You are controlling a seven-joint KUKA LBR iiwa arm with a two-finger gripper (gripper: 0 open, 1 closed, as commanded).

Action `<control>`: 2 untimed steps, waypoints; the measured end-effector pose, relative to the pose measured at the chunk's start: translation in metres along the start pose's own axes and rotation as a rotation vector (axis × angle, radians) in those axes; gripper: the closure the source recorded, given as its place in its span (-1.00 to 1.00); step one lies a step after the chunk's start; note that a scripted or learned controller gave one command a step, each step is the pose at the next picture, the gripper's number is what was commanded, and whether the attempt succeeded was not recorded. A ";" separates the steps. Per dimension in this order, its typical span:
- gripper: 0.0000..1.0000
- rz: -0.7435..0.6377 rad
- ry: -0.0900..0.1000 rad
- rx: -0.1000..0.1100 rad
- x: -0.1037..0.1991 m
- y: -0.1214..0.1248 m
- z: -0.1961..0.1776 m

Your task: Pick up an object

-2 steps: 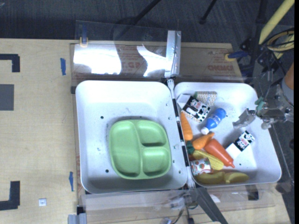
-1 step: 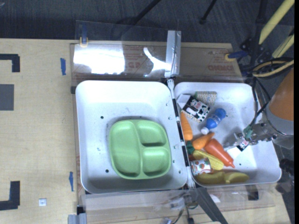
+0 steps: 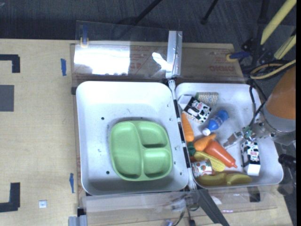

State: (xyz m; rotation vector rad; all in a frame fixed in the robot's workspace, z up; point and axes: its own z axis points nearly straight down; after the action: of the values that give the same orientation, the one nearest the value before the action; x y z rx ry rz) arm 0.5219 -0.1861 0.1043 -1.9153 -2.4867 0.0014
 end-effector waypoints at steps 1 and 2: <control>-1.00 -0.115 0.001 -0.021 -0.019 -0.038 0.015; 1.00 -0.109 -0.010 -0.023 -0.025 -0.039 0.007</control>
State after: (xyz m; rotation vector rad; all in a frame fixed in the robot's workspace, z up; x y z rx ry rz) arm 0.4909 -0.2202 0.0975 -1.7890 -2.6060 -0.0175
